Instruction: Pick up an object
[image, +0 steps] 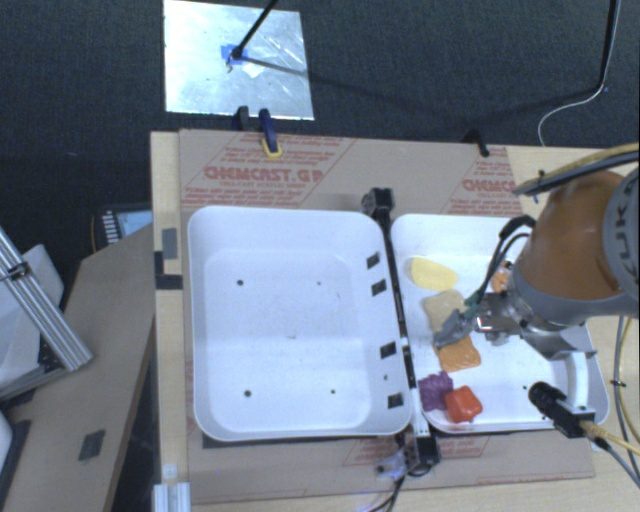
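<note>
The gripper (452, 330) hovers low over the orange piece (459, 354) near the right bin's (520, 405) left wall; its opening I cannot tell. The approach looks underway, and next it needs a descent and a firm close.

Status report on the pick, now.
Gripper low in right bin, over tan block and orange block. Grip unconfirmed. Yellow piece, purple piece, red block nearby.
</note>
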